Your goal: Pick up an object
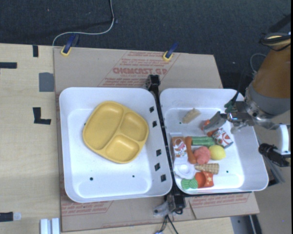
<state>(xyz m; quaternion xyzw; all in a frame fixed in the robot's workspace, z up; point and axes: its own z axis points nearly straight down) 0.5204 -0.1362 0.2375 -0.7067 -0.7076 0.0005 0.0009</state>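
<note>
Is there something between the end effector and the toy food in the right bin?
Nothing visible. The end effector hangs over the right bin, directly above the pile of toy food, beside a red and white packet.

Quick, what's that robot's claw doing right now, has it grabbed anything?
Gripper: over the right bin, by a red-and-white item; open or shut, or holding anything, cannot be told.

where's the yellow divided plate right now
The yellow divided plate lies in the left bin in the camera view, toward its upper middle, across the centre divider from the toy food pile in the right bin.
</note>
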